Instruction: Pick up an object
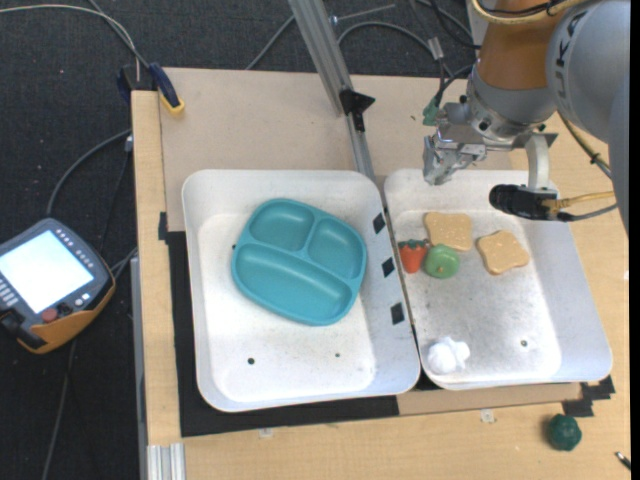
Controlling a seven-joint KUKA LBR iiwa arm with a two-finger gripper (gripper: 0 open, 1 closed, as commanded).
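The right bin (560, 318) holds two toast pieces (449, 230) (502, 252), a green apple (442, 261), a red strawberry-like piece (411, 256) by the left wall, and a small white object (448, 355) near the front. My gripper (436, 171) hangs over the bin's back left corner, above and behind the nearer toast, with nothing seen between its fingers. Whether the fingers are open is unclear from this angle.
A teal divided plate (299, 259) lies in the left bin (230, 368). A metal pole (330, 68) slants up behind the bins. A green ball (563, 431) sits on the bench at the front right. A handheld pendant (45, 283) lies off the bench's left.
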